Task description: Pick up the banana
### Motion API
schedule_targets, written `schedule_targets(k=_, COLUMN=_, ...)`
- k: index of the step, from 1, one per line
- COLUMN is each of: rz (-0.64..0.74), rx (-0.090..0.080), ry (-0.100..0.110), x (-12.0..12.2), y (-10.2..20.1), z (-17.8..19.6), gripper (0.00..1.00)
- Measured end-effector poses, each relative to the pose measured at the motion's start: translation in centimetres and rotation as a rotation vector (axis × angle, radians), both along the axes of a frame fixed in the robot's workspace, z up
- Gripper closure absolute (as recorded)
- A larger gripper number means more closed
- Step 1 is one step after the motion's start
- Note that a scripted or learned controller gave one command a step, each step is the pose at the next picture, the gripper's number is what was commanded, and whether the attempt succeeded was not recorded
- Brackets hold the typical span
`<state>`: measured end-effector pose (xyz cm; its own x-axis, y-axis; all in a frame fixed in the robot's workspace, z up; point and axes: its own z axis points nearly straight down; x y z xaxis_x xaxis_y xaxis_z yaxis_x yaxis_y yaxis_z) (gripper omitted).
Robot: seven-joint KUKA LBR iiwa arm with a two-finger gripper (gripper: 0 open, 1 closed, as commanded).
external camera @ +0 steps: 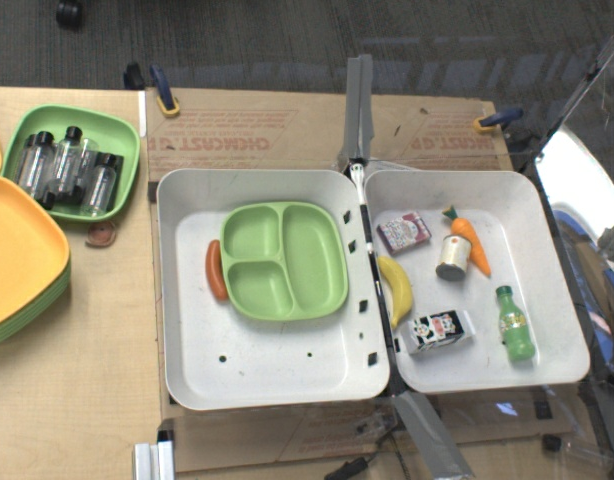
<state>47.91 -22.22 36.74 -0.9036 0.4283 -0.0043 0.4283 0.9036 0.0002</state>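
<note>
**Banana waiting against the bin wall**

Nearest the camera, a milk carton [438,330] sits just beside the banana [396,288], which hugs the right bin's [547,368] left wall; a wall-side grasp may slip; the gripper's state cannot be told.
</note>
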Motion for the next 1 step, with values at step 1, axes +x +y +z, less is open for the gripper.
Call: schedule_targets(k=1, rz=0.192, rx=0.001, ry=0.003, x=-0.02, y=12.09, z=-2.12, gripper=1.00)
